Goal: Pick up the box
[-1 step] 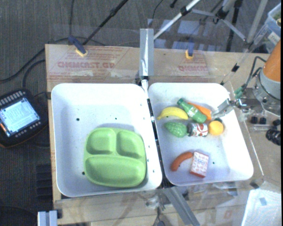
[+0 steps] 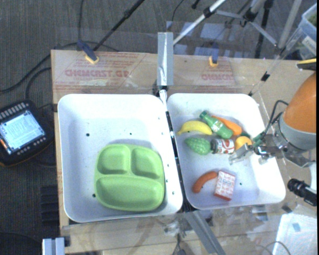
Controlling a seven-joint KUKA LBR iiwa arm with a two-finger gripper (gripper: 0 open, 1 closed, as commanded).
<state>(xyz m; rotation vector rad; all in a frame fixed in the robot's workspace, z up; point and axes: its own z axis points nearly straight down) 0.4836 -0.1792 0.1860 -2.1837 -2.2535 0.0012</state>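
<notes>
Looking down from the one camera above the bench, two shallow white bins are sitting side by side — the left bin [image 2: 74, 121] and the right bin [image 2: 266, 187].

The left bin is carrying a single thing: one green divided tray [image 2: 130, 178] with three compartments, lying flat toward the near side.

The right bin is holding the clutter. One box [image 2: 225, 185], small, red and white, is lying flat near the front edge of the bin, tilted a little. Just beside it on the left, one orange-red sausage [image 2: 204, 180] is lying, close to the box but seemingly not touching it. Farther back, a cluster is crowding together: one yellow banana [image 2: 195, 127], one green bottle [image 2: 216, 124] with a red label, one carrot [image 2: 231, 125] behind it, one bumpy green vegetable [image 2: 198, 145], one small can [image 2: 223, 145] and one orange-yellow fruit [image 2: 243, 141]. That makes eight loose things in this bin, one of each.

The arm [image 2: 300, 113] is reaching in from the right, its orange band bulking over the bin's right wall. The gripper [image 2: 247, 152] is hanging beside the can and the fruit, back from the box and apart from it — nothing is lying on the box itself. Whether it is spread or closed I cannot tell from here.
</notes>
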